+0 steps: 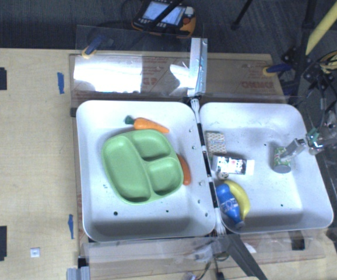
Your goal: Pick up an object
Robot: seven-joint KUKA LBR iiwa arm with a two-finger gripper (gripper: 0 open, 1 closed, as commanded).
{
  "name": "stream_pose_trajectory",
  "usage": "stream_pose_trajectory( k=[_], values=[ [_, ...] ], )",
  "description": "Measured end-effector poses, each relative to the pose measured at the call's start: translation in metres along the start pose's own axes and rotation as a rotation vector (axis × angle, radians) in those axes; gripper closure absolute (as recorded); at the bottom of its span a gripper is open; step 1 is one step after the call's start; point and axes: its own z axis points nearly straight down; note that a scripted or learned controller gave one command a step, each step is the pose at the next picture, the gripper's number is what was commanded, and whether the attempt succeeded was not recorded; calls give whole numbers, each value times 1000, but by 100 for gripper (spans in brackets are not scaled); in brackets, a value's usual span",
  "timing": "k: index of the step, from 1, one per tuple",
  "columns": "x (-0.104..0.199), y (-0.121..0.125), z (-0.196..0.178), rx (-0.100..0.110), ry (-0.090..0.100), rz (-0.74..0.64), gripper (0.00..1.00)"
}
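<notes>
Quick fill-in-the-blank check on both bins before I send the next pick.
1. The green divided plate lies in the ____ bin.
2. The whole carrot rests against the plate's ____ edge.
3. The banana lies beside a ____ bottle.
4. The gripper is in the ____ bin.

Missing words: left; far; blue; right

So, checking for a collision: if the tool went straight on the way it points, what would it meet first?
Probably the right bin's floor just beyond the tool; further along that line lies the small white box, though depth is unclear.

Banana (pixel 242 196) beside bottle (pixel 228 205), right bin (pixel 285 212)
</notes>
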Motion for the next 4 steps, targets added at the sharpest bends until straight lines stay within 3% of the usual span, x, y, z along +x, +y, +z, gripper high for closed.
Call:
stream_pose_trajectory(
  k=[1, 2, 3, 4],
  values=[
    [-1, 1, -10, -3, -3, 1, 100],
    [71, 28, -28, -2, -1, 441, 100],
    [72, 30, -37, -3, -3, 438, 100],
    [90, 81, -13, -2, -2, 321, 100]
  ],
)
